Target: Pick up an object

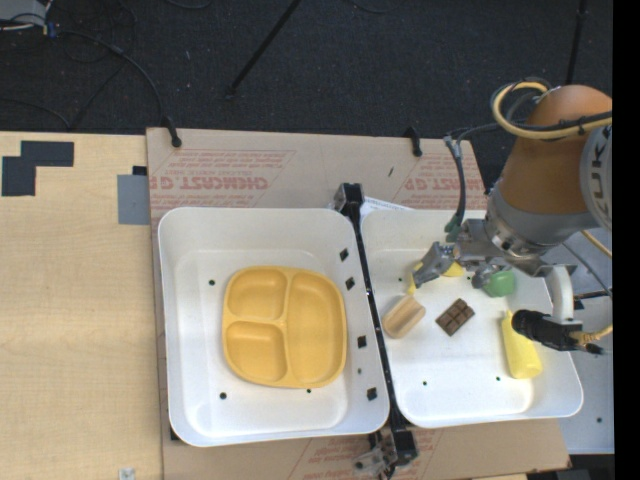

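Observation:
My gripper hangs low over the upper middle of the right bin, with the arm reaching in from the right. Just below and left of it lies a tan bread-like piece. A brown chocolate square lies below the gripper. A green object sits partly under the wrist. A small yellow bit shows right beside the gripper; whether it is held I cannot tell. A yellow block lies near the bin's right wall.
The left bin holds a yellow divided plate in its middle. A black-clipped divider separates the two bins. Cardboard lies under both bins, and a wooden bench top extends to the left.

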You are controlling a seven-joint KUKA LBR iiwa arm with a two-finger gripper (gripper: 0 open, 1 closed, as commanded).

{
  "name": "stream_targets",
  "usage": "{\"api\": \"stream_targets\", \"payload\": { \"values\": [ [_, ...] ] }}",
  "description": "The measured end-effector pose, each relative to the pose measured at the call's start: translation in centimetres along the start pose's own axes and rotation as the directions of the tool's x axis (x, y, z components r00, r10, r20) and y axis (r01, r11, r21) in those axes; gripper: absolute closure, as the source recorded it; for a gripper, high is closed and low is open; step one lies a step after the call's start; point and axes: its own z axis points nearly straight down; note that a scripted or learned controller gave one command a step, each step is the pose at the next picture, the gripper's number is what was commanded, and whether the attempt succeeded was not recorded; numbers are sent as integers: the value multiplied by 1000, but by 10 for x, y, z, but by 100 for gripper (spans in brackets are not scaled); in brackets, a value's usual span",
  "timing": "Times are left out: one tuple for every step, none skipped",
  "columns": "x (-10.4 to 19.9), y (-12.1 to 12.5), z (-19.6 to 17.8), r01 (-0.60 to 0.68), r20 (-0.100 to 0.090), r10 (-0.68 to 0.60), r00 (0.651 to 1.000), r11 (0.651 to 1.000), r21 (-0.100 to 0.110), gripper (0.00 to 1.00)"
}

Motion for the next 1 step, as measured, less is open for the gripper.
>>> {"api": "stream_targets", "payload": {
  "values": [
    [0, 2, -7, 2, 1, -2, 1000, 1000, -12, 0]
  ]
}}
